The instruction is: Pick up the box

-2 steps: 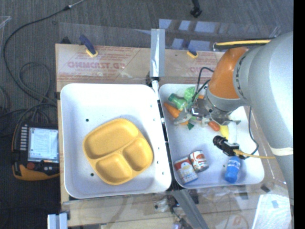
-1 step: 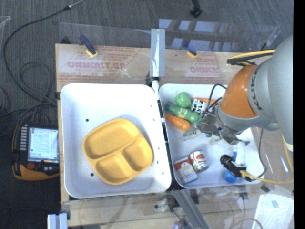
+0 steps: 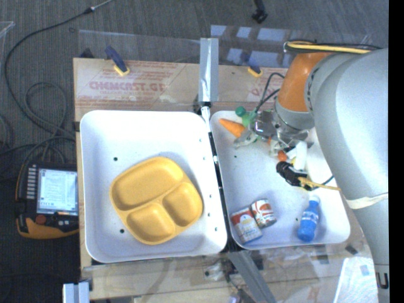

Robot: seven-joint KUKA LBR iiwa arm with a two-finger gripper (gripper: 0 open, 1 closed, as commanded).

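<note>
A: Where is the small red-and-white cardboard box (image 3: 246,225)?

B: Right white plastic bin (image 3: 334,232), near its front wall, lying flat. A small red-and-white can (image 3: 264,213) touches it on the right side. A blue plastic bottle (image 3: 308,219) lies further right, apart from both.

A: And the grey arm's two-finger gripper (image 3: 254,129)?

B: At the far end of the same bin, low over an orange plastic carrot (image 3: 231,127) with a green top beside it. The box is well apart from it, toward the near wall, with bare bin floor between.

A: Finger state?

B: Cannot tell; the wrist and cabling crowd that spot. Nothing visibly held.

A: Left bin (image 3: 101,169)?

B: A yellow three-compartment plastic tray (image 3: 156,198), resting at a slant.
</note>
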